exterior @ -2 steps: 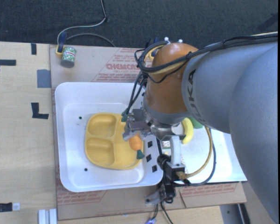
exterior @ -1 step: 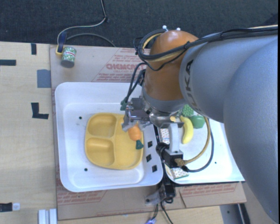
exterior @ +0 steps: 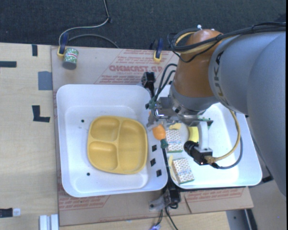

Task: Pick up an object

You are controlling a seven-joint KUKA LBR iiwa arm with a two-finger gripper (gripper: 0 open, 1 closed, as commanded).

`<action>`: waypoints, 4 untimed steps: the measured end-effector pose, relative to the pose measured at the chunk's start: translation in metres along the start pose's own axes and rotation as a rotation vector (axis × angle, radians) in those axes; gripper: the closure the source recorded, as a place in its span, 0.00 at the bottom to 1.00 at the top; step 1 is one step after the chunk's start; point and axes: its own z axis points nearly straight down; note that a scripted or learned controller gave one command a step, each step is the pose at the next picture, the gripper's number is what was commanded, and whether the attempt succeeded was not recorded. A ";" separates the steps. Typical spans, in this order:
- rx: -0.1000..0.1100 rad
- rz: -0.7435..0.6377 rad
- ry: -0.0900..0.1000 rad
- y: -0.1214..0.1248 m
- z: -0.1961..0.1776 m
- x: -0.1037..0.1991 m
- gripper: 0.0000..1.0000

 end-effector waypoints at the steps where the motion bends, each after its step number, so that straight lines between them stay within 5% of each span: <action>1: 0.002 -0.001 0.001 -0.046 0.040 -0.006 1.00; 2: 0.000 -0.003 0.002 -0.009 0.025 0.050 1.00; 3: 0.000 -0.002 0.001 0.037 0.047 0.054 1.00; 4: -0.001 0.000 0.000 -0.001 0.005 -0.022 1.00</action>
